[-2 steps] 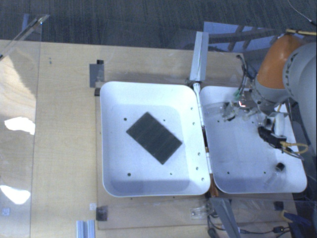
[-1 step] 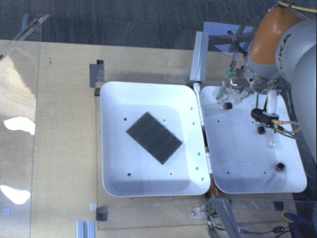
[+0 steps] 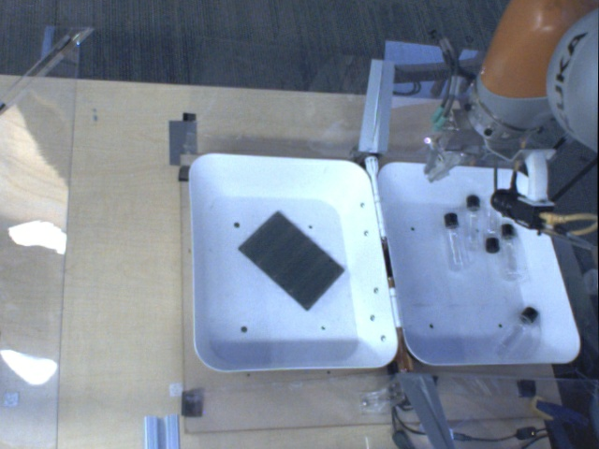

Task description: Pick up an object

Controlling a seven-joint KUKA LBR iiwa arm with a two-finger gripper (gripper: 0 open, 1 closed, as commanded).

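Observation:
A flat dark grey square pad lies turned like a diamond in the middle of the left bin. In the right bin, several small clear vials with black caps are scattered: one near the centre, one to its right, one toward the front right corner. My gripper hangs under the orange-banded wrist over the back edge of the right bin, above and behind the vials. It holds nothing that I can see.
A grey metal bracket stands at the back between the two bins. Cables trail from the wrist across the right bin's far right side. The wooden bench stretches to the left of the bins.

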